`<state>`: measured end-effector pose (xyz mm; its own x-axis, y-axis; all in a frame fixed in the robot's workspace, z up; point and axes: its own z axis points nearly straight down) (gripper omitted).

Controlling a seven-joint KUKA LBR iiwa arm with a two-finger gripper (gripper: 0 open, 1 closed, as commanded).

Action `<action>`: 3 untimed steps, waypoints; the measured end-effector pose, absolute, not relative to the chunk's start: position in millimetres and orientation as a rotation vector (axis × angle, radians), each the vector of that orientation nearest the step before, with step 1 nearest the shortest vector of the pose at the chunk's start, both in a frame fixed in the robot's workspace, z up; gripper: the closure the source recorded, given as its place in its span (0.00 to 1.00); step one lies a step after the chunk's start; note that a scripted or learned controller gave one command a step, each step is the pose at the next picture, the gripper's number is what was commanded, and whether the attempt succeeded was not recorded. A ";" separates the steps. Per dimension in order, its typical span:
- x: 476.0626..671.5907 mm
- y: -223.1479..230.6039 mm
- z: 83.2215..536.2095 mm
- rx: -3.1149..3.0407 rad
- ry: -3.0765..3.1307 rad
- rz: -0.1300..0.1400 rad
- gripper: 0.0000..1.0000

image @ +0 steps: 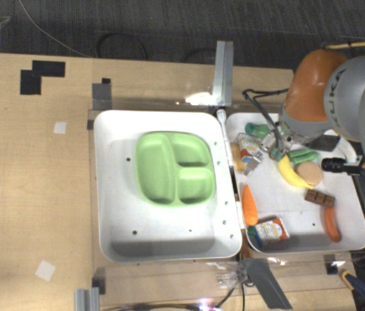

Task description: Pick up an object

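The right white bin (354,241) holds several small objects: an orange carrot (250,205), a yellow banana (290,172), a round tan piece (310,173), a brown chocolate bar (319,198), an orange sausage (332,225), a printed packet (271,230), a crumpled silver and red wrapper (252,151) and green items (257,129). My gripper (277,145) hangs low over the bin's far part, between the wrapper and the banana, next to a green piece (302,155). The grey arm with its orange band (312,89) hides the bin's far right corner.
The left white bin (114,193) holds a green divided plate (173,167). A metal post (223,73) stands behind the gap between the bins. A black cable (260,96) loops near the wrist. Wooden bench surrounds the bins.
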<state>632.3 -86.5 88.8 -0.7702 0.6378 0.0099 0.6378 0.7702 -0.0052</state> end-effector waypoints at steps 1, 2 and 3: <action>591.1 -84.9 89.3 -1.187 -2.922 -0.005 0.00; 552.8 -113.4 90.0 -1.355 -2.850 -0.007 0.00; 650.9 -144.7 91.0 -1.197 -2.852 0.009 0.00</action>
